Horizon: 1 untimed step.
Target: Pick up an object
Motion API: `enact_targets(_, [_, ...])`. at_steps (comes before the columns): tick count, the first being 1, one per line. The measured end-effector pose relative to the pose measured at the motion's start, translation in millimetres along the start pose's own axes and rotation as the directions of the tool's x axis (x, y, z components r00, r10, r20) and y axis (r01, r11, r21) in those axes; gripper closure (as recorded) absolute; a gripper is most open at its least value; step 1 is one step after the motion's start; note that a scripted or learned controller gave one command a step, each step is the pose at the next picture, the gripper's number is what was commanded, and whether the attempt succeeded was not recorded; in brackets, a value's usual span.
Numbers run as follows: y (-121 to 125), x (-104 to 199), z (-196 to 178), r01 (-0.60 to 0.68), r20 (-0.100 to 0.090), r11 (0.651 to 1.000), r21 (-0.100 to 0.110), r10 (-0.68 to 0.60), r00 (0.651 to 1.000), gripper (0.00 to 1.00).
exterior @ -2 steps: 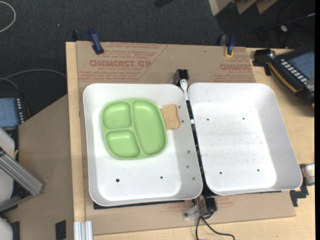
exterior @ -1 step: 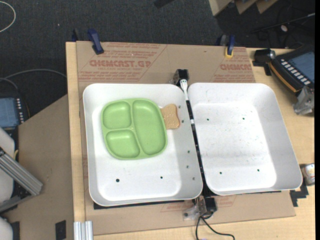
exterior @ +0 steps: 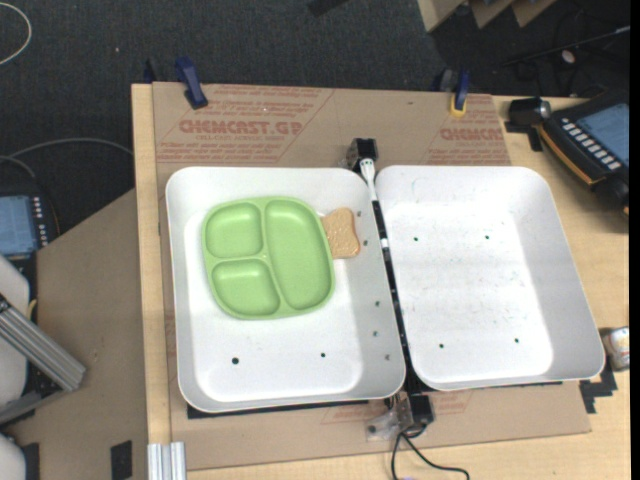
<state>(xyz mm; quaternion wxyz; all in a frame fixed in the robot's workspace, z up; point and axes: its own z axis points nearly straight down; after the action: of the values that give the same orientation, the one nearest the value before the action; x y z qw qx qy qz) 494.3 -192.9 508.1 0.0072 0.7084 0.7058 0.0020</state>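
A tan sponge-like piece point(exterior: 342, 233) lies in the left bin point(exterior: 270, 373), touching the right edge of a green divided plate point(exterior: 267, 258); the jaws' state I cannot tell.

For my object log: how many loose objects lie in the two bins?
2, both in the left bin: a green plate and a tan sponge touching its right edge.
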Motion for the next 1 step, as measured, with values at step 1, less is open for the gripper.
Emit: enact_targets(1, [-17.5,35.0,104.8,0.006,-0.011,1.000,0.024,-0.006,1.000,1.00])
